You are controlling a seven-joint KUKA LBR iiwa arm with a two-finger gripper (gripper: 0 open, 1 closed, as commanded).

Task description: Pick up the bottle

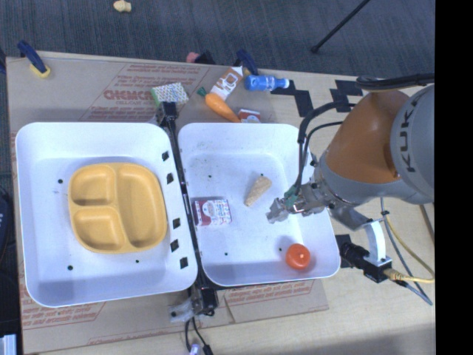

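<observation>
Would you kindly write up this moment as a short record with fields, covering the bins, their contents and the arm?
left bin: holds a yellow divided plate
right bin: holds a small carton, a pale cone-shaped piece and an orange-red round item
behind the bins: blue bottle, carrot, orange-labelled bottle
gripper: low over the right bin, nothing seen between it

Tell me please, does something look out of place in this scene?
Yes. The blue bottle lies on its side on the cardboard behind the right bin, outside both bins, beside a carrot. The gripper is inside that bin, far from it.
</observation>
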